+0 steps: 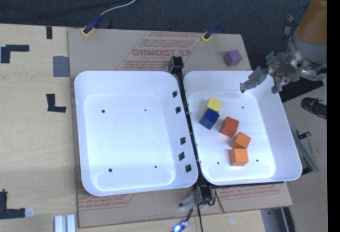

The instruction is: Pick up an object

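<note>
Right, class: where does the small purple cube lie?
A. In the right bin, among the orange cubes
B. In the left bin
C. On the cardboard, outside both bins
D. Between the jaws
C: the purple cube sits on the cardboard beyond the right bin.

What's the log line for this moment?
claw: open, above right bin's far corner | holding: nothing | blocks: five in right bin, purple block outside

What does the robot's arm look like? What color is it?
The arm has a fat, rounded orange band, with grey metal below it at the wrist. At its end is a grey gripper with two thin, dark fingers. A small greenish part sits on the gripper's side.
</note>
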Robot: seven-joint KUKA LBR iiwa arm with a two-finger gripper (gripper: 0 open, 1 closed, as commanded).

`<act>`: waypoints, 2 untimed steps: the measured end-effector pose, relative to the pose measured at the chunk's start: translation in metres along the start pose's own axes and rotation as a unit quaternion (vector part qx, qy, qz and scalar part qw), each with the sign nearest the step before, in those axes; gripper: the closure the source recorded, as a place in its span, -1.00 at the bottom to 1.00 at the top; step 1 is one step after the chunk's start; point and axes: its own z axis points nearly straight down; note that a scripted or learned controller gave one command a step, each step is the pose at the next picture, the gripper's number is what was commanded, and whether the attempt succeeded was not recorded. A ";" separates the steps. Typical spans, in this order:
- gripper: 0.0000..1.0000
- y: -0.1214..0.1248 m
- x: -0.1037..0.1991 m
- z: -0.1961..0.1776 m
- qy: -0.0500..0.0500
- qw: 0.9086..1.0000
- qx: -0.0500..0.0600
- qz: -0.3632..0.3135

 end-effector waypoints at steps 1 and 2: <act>-1.00 0.025 0.039 0.160 0.002 1.000 0.007 -0.001; 1.00 0.028 0.036 0.140 0.000 1.000 0.001 -0.001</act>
